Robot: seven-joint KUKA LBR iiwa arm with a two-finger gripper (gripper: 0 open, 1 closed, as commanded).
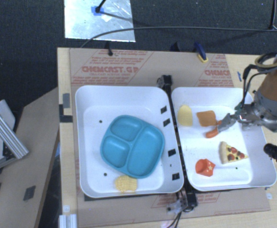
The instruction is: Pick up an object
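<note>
the left bin [88,141] holds a blue divided plate [132,146] with a yellow corn piece [126,184] at its 6 o'clock. in the right bin [262,175], the gripper [225,122] reaches from 3 o'clock, touching a small red-orange sausage [212,133]; whether it is open or closed, i cannot tell. nearby lie a pizza slice [231,153], an orange slab [206,118], a pale yellow piece [185,115] and a red piece [205,167].
</note>
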